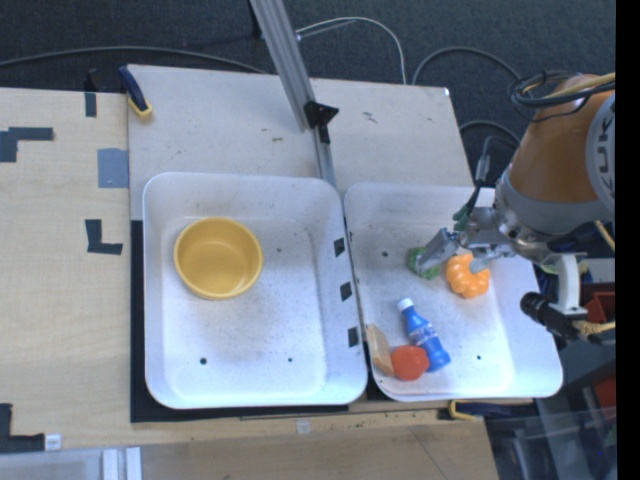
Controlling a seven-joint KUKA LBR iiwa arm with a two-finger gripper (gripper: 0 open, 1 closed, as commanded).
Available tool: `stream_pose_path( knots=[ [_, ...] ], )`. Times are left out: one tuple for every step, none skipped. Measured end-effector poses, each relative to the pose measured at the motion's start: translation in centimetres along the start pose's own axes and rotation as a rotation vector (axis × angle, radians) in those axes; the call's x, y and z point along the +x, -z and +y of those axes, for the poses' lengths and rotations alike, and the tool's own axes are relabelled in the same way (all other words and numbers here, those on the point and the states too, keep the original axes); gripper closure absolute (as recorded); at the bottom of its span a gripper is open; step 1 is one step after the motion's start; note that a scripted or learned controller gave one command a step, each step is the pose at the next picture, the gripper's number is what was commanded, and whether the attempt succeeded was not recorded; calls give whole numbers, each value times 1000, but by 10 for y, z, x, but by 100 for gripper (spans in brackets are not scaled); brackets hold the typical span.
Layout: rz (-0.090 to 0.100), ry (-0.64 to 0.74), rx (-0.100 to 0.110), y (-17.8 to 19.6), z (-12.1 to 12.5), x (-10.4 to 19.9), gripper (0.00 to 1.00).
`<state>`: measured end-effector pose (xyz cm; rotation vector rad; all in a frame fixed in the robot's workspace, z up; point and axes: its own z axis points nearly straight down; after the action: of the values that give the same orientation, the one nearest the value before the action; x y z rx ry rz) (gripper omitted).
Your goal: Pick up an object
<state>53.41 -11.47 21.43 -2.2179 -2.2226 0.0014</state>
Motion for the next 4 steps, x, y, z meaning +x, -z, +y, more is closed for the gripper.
stream_pose_path(
  knots=[
    [0,0,0,0,0,0,0],
    [0,-1,5,-44,0,3,0],
    [0,-2,7,-107,-4,-2,0],
    [-1,-1,-1,-124,-3,-2,0]
  ],
)
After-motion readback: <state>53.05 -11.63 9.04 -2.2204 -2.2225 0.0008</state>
